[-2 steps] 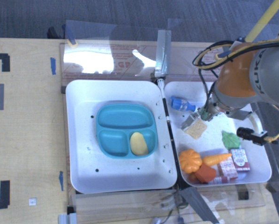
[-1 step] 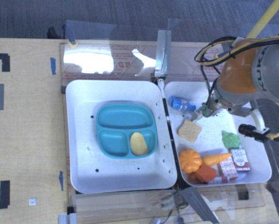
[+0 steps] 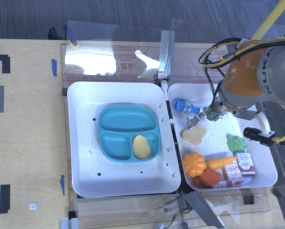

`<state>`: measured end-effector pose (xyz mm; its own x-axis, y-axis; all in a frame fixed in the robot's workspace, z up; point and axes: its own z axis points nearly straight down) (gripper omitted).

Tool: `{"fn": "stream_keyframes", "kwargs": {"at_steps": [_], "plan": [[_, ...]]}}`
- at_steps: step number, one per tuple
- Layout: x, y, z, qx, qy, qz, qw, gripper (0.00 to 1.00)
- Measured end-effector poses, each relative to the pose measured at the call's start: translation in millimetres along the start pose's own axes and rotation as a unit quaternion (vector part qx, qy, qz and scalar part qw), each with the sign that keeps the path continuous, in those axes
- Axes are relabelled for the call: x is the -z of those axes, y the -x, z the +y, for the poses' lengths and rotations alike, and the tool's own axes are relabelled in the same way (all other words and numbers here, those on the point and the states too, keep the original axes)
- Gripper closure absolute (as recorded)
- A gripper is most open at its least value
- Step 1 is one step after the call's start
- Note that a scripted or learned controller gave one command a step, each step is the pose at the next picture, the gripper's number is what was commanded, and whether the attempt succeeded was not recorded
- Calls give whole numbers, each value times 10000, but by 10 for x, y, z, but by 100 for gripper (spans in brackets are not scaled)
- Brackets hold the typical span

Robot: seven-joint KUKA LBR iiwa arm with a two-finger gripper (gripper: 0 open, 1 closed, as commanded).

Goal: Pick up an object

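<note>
- The end effector [image 3: 198, 121] hangs low in the right bin [image 3: 271, 175], near that bin's far-left corner, just above a tan bread slice [image 3: 194, 135].
- Whether the end effector is released or clenched cannot be told at this resolution; nothing is visibly held.
- Candidate objects in the right bin: the bread slice, a blue bottle [image 3: 186, 107] just beyond the end effector, a green piece [image 3: 236, 142], an orange pumpkin [image 3: 194, 164], a carrot [image 3: 221, 163], a red block [image 3: 209, 178] and two small cartons [image 3: 239, 168] along the near edge.
- The left bin [image 3: 80, 128] carries a blue divided tray [image 3: 126, 123] with a yellow lemon-like object [image 3: 141, 147] in its near-right compartment.
- Risk: the bread slice lies flat; a descent may press on it rather than close around it.
- Risk: the bottle lies close by; contact could roll it toward the bin wall.
- Risk: the near-edge objects are crowded and touching, so a grasp there may disturb neighbours.
</note>
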<state>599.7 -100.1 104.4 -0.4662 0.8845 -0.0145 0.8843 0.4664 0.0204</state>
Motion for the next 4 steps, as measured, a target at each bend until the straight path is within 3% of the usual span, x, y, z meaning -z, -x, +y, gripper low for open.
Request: {"fn": "stream_keyframes", "kwargs": {"at_steps": [1,2,3,4], "plan": [[-125,33,62,-20,-49,48,10000,0],[1,40,92,-23,-4,28,10000,100],[-199,377,493,-147,-228,149,9995,100],[-195,378,497,-145,-221,144,9995,0]]}}
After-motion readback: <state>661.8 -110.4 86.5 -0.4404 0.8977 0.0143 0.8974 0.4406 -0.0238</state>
